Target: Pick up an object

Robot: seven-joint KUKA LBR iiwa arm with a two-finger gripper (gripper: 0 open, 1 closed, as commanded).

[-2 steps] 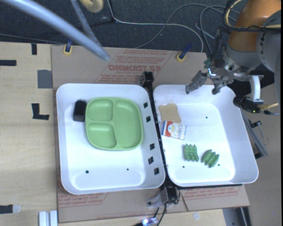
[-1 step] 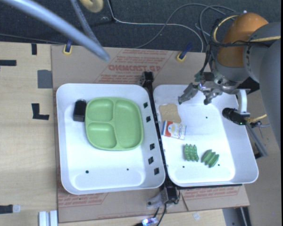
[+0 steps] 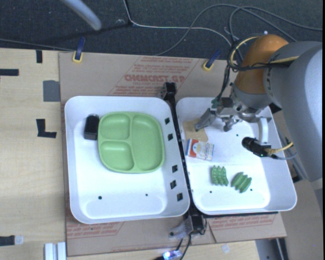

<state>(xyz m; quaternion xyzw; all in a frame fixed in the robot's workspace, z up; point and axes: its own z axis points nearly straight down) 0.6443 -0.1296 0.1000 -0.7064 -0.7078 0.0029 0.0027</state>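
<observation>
My gripper [image 3: 215, 123] hangs over the back part of the right bin [image 3: 271, 199]. Its two fingers are spread open, and nothing sits between them. Just below its left finger [image 3: 203, 121] lie a brown card piece [image 3: 198, 132] and a small white and red packet [image 3: 199, 149]. Two green ridged toy pieces [image 3: 219, 175] [image 3: 241, 181] lie nearer the front of that bin. In the left bin [image 3: 76, 188] a green divided plate [image 3: 131, 142] rests flat, with a small black block [image 3: 91, 127] at its left edge.
The grey arm with its orange band [image 3: 260, 58] fills the back right. A black plug on a yellow cable [image 3: 255, 144] hangs over the right bin's right side. Black clips [image 3: 173, 169] line the divider between the bins. Cables run across the dark floor behind the bench.
</observation>
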